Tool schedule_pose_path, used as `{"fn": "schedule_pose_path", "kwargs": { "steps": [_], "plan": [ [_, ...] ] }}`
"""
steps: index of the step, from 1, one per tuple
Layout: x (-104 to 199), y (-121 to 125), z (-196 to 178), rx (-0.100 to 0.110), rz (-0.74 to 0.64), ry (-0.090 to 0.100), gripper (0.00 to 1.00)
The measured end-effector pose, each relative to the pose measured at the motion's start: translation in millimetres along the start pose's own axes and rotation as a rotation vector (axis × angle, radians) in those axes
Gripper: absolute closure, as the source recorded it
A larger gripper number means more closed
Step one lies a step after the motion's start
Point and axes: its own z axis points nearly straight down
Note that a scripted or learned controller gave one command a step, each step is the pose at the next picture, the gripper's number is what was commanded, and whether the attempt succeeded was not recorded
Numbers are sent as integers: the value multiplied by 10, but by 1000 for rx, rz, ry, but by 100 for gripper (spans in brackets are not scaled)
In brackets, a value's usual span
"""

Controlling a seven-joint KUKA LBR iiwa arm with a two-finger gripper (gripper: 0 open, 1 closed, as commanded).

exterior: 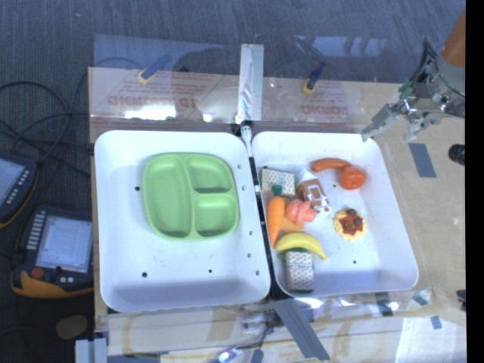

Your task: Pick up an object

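So the gripper [397, 119] is hanging up by the far right corner of the right bin [393, 225], basically over the rim and the bench, not over the toys. Its two fingers look spread apart with nothing between them.

The stuff to grab is all in the right bin, down and to the left of the gripper. Closest is a red tomato [352, 177] touching an orange sausage-shaped piece [330, 164]. Further in there's a little round pizza-looking toy [349, 223] sitting by itself, so it has open floor all round it. The rest is bunched against the divider side: a carrot [275, 215], a pink lumpy thing [299, 212], a banana [300, 243], a small patterned packet [277, 180] and another wrapped bar [299, 270] near the front edge. Those are touching or overlapping, pretty cramped.

The left bin [121, 278] holds just a green divided plate [190, 196], smooth plastic with three compartments. Both bins are shallow, glossy white with rounded corners.
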Motion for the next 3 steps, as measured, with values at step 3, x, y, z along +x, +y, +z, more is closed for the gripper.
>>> {"fn": "schedule_pose_path", "kwargs": {
  "steps": [3],
  "plan": [
    [141,25,1804,-18,56,3,0]
  ]
}}
